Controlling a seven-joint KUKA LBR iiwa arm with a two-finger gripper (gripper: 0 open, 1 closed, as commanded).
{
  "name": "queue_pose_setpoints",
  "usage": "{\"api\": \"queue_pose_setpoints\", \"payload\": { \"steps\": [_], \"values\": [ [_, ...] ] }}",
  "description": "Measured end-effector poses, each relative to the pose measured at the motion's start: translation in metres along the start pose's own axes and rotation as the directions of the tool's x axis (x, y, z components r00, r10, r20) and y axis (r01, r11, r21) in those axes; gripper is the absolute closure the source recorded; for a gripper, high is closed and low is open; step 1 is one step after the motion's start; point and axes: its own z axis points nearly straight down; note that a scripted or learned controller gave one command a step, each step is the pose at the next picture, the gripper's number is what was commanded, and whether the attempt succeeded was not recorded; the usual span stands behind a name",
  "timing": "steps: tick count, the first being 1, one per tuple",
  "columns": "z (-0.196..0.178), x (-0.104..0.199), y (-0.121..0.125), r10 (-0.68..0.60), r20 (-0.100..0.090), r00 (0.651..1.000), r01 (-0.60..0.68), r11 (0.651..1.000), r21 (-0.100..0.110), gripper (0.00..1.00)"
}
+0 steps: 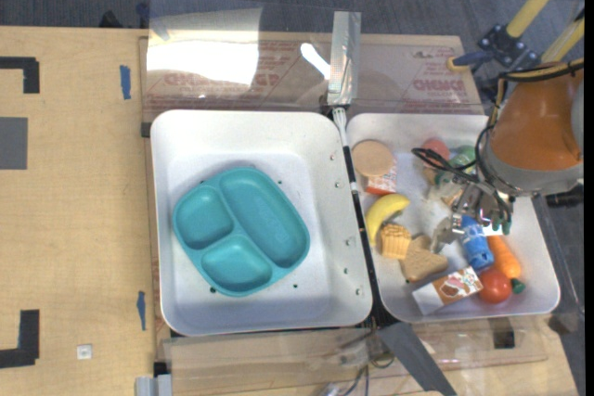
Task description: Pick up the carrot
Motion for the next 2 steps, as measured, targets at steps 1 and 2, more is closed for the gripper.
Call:
{"api": "queue_pose_setpoints", "payload": {
  "steps": [1, 2],
  "values": [
    [-0.001, 0.029, -0.03, -0.218, 0.004, 0.976, 0.218, 0.976, 0.0, 0.0],
    [-0.012, 0.028, -0.029, -0.219, 0.007, 0.976, 0.219, 0.976, 0.001, 1.0]
  ]
}}
